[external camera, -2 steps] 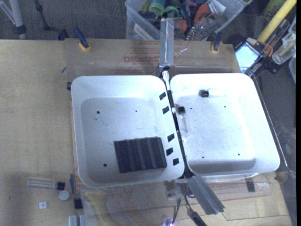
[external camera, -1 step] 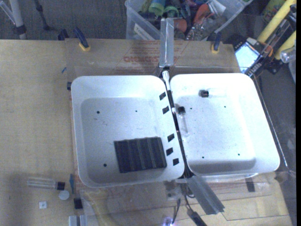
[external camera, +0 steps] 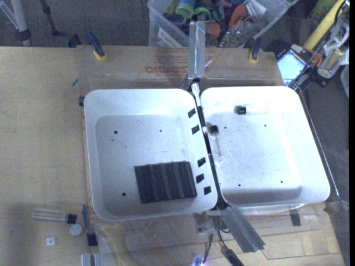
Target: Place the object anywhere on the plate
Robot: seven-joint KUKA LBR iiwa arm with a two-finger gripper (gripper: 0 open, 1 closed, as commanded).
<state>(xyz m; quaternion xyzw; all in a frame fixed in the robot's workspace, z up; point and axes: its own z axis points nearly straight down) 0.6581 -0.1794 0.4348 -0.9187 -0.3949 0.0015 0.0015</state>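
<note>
1. Two shallow white bins sit side by side on the wooden bench [external camera: 39, 121] in the camera view; the left bin [external camera: 91, 148] and the right bin [external camera: 310, 148] meet along a central divider marked with small black tabs.
2. The plate [external camera: 165, 182], a dark, ribbed rectangle, lies flat on the floor of the left bin, near its front wall and towards the divider.
3. The object [external camera: 240, 110], small and dark, rests in the right bin close to its far wall; it is well apart from the plate, across the divider; its shape is too small to make out.
4. The gripper's state cannot be told here, nor how the object lies relative to it.
5. Beyond the bins stands a clear tub [external camera: 166, 15] of colourful odds and ends; two blue clamps [external camera: 98, 52] grip the bench's far edge.
</note>
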